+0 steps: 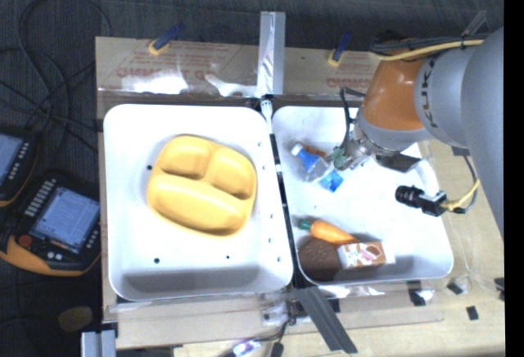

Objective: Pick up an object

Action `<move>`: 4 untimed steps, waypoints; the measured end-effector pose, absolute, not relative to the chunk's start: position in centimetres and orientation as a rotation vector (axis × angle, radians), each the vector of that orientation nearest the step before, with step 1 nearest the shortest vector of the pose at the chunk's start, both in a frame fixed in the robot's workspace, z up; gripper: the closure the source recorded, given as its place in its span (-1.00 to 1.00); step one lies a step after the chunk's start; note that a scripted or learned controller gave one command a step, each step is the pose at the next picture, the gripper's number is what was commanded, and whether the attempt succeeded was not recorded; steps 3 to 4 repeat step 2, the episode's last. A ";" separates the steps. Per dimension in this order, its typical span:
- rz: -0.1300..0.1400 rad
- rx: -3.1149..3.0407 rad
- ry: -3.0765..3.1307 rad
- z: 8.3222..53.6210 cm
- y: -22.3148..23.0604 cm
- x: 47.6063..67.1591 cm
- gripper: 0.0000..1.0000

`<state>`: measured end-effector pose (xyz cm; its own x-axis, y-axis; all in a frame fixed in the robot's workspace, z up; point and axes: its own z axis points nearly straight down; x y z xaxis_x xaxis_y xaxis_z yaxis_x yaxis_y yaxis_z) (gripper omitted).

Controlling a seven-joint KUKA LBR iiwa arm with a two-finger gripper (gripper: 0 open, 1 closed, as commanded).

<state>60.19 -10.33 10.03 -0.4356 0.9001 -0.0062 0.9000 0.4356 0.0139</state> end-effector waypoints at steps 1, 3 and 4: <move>-0.003 1.849 2.539 18.4 -2.2 65.3 1.00; -0.003 1.882 2.516 22.1 -1.7 64.8 1.00; -0.003 1.882 2.516 22.1 -1.7 64.8 1.00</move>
